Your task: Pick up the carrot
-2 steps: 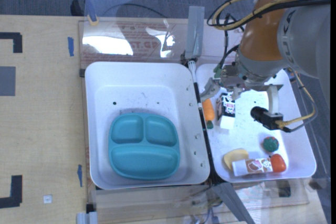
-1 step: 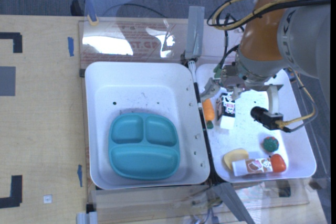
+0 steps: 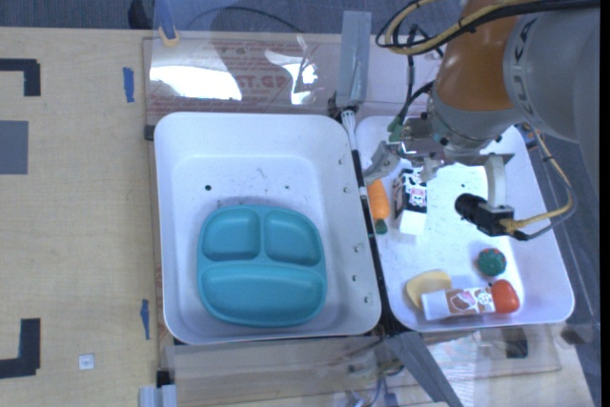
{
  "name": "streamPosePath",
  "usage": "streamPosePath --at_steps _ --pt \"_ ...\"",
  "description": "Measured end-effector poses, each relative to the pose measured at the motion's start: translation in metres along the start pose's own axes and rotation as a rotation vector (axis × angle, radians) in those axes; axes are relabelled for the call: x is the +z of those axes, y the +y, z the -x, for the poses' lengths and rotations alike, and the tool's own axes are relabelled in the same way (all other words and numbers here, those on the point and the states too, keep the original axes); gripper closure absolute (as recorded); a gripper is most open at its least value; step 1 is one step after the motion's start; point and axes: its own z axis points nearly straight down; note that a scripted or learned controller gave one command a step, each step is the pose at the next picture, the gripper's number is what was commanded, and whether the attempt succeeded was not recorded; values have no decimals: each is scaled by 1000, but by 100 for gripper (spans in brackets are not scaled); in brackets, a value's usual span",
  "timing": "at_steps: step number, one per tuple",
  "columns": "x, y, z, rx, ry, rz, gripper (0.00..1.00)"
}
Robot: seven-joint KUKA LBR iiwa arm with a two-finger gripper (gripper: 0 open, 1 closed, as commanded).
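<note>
The carrot (image 3: pixel 378 199) is small and orange with a green tip. It lies along the left wall of the right bin (image 3: pixel 548 286), pointing toward the front. My gripper (image 3: pixel 401 164) hangs just above and to the right of the carrot's top end. It is open; its left finger (image 3: pixel 377 161) is right over the carrot's upper end, and nothing sits between the fingers. The arm's orange band (image 3: pixel 477 43) covers the back of the bin.
A black-and-white carton (image 3: pixel 416 193) and a white block (image 3: pixel 412 223) lie just right of the carrot. A green ball (image 3: pixel 491 260), a red tomato (image 3: pixel 505 296), a yellow piece (image 3: pixel 427 282) and a labelled packet (image 3: pixel 456 302) sit at the front. A teal divided plate (image 3: pixel 261 264) lies in the left bin (image 3: pixel 181 157).
</note>
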Motion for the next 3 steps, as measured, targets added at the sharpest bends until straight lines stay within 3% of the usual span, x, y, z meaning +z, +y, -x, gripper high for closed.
streamPosePath --at_steps 1,2,3 --pt "-11 1 0 0 0 3 100" --pt "-26 -92 -47 530 1 -3 100" --pt "-43 -50 33 394 -2 4 100"
